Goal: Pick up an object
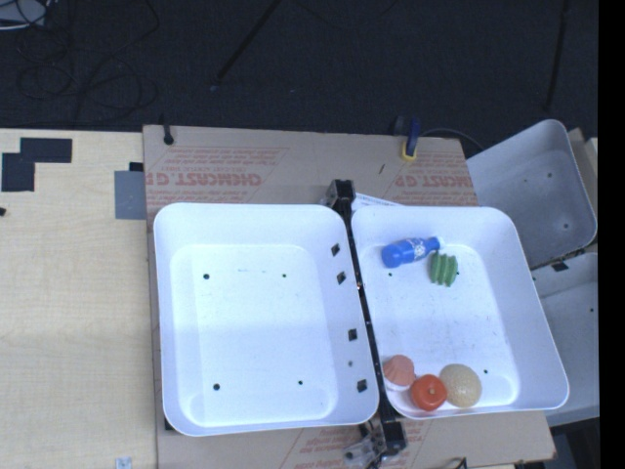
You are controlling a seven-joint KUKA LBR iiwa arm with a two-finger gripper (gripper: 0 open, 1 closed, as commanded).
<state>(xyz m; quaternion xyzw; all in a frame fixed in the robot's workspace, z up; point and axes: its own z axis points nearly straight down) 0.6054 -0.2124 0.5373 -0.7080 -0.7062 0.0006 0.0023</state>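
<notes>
Cannot tell whether the gripper is released, clenched or grasping anything, so places cannot be fixed against it beyond the side the arm reaches from.

All loose in the right bin, the one nearer that reach; nothing lifted yet.

Lying flat on the far part of the floor: a blue bottle, long axis running across the bin and tilted slightly, paler cap end toward the arm's side. Just beside it, a green ridged piece, long axis roughly crosswise to the bottle's.

Clustered in the near corner, probably settled there against the wall: a pinkish round piece, a red tomato-like ball and a beige ball, touching or nearly so, no clear long axis.

Likely easiest to take the bottle, closing across its narrow width.
</notes>
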